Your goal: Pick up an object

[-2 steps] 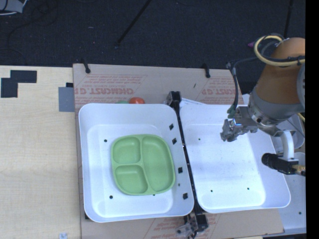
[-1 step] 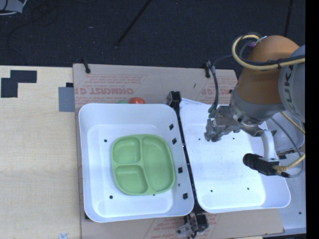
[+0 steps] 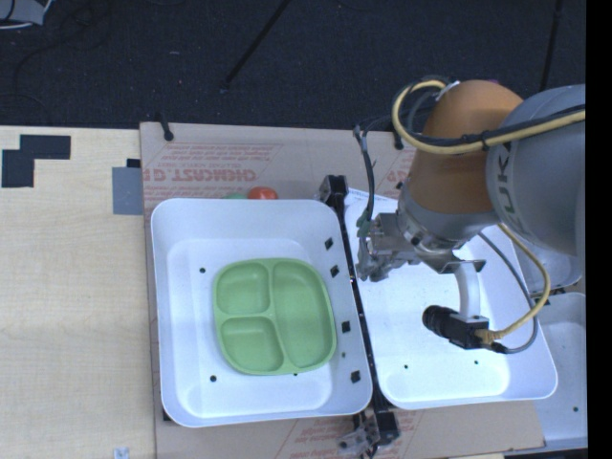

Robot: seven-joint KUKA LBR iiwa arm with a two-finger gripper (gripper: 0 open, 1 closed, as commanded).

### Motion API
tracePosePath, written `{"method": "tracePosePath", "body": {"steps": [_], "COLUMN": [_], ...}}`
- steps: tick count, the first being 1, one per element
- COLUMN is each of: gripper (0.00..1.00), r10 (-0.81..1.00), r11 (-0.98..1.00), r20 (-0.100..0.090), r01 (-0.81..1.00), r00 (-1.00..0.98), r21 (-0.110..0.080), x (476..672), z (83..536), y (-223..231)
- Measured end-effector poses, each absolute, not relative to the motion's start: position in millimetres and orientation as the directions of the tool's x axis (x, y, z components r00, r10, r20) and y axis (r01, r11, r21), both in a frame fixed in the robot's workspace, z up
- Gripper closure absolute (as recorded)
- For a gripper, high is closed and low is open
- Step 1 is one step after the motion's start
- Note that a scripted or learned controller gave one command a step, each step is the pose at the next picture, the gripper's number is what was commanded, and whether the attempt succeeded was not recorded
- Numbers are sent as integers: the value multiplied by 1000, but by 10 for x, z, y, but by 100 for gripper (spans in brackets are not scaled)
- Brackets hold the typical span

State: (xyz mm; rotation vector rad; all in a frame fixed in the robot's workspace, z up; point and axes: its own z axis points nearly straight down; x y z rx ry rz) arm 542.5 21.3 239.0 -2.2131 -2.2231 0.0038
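A light green divided plate (image 3: 274,315) lies flat in the middle of the left bin (image 3: 182,228). The arm's orange band and grey wrist hang over the right bin (image 3: 516,385). My gripper (image 3: 371,259) is low at that bin's upper left, close to the divider between the two bins. It is well to the right of the plate and apart from it. The wrist body hides the bin floor under the gripper.
A small red-orange object (image 3: 262,194) and a bit of green (image 3: 234,196) sit just behind the left bin's far rim. A black cylindrical piece (image 3: 453,325) on a yellow cable hangs from the arm over the right bin. Clips line the divider (image 3: 346,295).
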Motion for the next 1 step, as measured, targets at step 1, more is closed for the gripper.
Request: {"method": "tracePosePath", "body": {"steps": [1], "gripper": [100], "r10": [1000], "r11": [4], "r20": [2], "r01": [1000], "r00": [-4], "r21": [-4], "x": [5433], "z": [2378], "y": [639]}}
